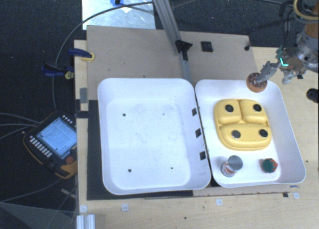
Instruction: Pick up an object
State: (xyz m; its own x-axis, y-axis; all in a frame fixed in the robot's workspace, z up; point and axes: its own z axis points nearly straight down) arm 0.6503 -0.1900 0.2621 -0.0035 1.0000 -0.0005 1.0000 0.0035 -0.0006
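On the tan tabletop (pixel 149 54) we see two shallow white bins, the right bin (pixel 291 143) holding a yellow moulded plastic tray (pixel 242 124). Our end effector (pixel 278 71) sits above that bin's far corner by a small round brown object (pixel 256 82); we cannot tell its grip.

One fixed camera looks down from above the bench (pixel 149 49) at a slant — far enough back to take in both white bins (pixel 144 133) side by side, the dark floor around them, and the arm (pixel 306 29) entering at right.
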